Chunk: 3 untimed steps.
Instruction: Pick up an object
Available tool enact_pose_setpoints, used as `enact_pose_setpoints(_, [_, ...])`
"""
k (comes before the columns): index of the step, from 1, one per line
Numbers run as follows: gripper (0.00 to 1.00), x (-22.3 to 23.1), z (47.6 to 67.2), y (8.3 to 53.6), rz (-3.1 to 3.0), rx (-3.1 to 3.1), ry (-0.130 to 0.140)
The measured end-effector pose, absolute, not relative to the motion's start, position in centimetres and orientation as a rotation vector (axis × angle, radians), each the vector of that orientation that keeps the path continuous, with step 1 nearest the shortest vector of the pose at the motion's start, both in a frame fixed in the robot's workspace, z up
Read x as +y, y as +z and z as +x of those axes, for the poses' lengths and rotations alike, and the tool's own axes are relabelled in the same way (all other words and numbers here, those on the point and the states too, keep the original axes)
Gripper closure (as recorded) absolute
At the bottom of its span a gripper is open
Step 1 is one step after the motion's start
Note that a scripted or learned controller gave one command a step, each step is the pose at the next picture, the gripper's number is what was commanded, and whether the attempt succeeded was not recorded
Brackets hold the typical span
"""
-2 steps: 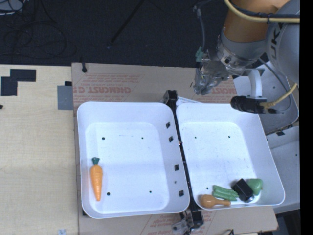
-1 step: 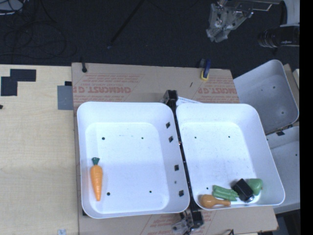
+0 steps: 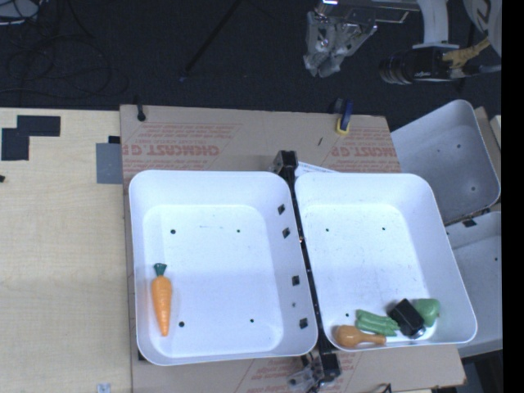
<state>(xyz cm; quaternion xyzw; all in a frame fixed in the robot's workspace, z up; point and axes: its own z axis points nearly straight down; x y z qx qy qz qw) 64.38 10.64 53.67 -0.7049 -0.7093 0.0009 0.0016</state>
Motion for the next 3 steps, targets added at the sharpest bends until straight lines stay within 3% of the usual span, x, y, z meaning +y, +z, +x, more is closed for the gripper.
enact_pose_setpoints(2, [1.00,24.7,64.4,53.7,-2.213,-2.227,0.004])
enact_pose_setpoints(3, [1.00,24.5,64.3,53.2,-2.215,-2.224,0.009])
